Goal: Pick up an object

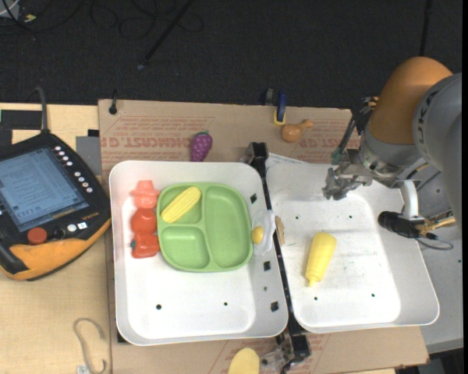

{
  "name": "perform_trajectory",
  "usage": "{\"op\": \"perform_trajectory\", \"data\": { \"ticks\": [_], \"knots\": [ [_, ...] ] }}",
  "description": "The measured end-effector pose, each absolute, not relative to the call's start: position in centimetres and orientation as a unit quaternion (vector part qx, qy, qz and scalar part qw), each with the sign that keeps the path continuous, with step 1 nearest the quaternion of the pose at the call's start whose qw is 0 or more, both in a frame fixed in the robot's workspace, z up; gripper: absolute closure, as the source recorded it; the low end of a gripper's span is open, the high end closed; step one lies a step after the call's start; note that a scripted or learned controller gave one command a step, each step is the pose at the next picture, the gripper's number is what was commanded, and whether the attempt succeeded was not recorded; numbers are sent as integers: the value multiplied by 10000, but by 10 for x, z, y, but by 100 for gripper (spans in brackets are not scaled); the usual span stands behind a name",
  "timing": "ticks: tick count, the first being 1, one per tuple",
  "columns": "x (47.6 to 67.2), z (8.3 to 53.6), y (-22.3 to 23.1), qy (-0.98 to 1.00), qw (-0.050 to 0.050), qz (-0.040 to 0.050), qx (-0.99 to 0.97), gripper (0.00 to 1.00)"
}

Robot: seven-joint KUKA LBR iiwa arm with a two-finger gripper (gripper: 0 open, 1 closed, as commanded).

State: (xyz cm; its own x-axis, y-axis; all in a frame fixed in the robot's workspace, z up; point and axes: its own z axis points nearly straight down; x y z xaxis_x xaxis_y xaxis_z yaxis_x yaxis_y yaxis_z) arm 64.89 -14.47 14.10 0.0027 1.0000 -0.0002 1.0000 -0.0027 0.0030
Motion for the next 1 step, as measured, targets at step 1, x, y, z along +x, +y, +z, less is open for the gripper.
{"op": "perform_trajectory", "data": {
  "ticks": [1],
  "knots": [
    [645,187,-140,7068,8,9,7074,100]
  ]
}}
